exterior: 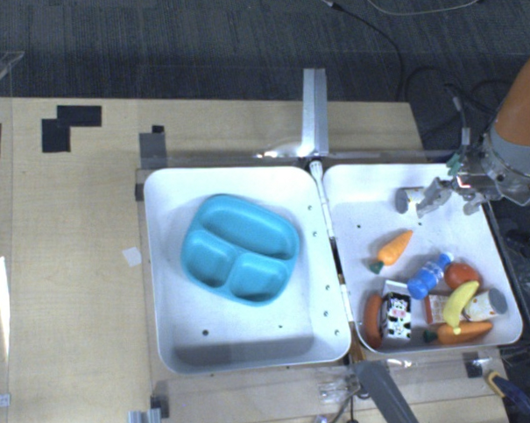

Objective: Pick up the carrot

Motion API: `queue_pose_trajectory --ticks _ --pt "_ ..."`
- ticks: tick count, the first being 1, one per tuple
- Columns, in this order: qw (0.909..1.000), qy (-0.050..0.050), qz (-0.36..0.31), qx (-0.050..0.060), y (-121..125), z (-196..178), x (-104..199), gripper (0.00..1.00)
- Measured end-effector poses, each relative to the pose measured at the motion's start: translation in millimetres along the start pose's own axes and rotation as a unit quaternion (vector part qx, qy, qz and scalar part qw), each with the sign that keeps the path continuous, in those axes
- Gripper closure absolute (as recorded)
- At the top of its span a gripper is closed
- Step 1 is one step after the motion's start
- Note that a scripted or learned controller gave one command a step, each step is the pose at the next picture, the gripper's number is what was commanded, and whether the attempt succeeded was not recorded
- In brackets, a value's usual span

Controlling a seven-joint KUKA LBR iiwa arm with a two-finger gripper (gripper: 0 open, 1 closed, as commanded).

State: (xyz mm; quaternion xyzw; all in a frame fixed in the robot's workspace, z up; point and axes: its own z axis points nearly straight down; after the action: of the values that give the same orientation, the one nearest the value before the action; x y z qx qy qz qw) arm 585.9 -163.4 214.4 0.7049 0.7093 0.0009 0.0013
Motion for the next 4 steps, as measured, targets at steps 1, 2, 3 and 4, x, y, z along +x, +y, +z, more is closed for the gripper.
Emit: queue_pose_trajectory --ticks 1,2,3,4 --pt "0.9995 -0.001 -0.031 -0.005 24 126 40 0.00" --pt "0.9968 -0.001 -0.080 -0.005 -28 124 55 0.00" --pt "0.9977 -0.001 -0.067 -0.007 -61 124 41 0.00" --pt "0.9659 -0.003 -0.259 -0.005 -51 124 -17 0.00"
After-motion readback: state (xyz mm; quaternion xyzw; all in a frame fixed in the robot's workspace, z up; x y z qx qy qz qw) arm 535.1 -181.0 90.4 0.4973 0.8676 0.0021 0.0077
